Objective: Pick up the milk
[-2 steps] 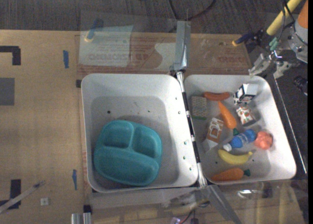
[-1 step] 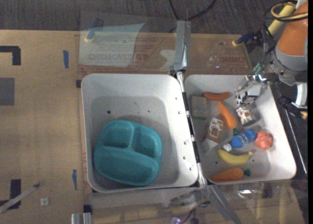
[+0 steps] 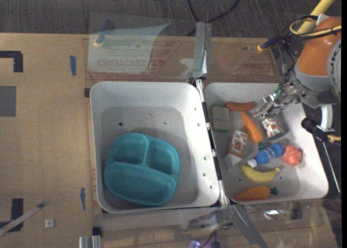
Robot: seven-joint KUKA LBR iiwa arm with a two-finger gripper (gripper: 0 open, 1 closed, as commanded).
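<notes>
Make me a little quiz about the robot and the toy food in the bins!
1. True or false: the teal divided plate lies in the right bin.
2. Which toy lies nearest the right bin's front edge? A) banana B) carrot C) blue bottle
3. Fill in: the gripper hovers over the ____ bin.

Key: 1. False, it lies in the left bin. 2. B. 3. Right, close above the small milk carton.
</notes>
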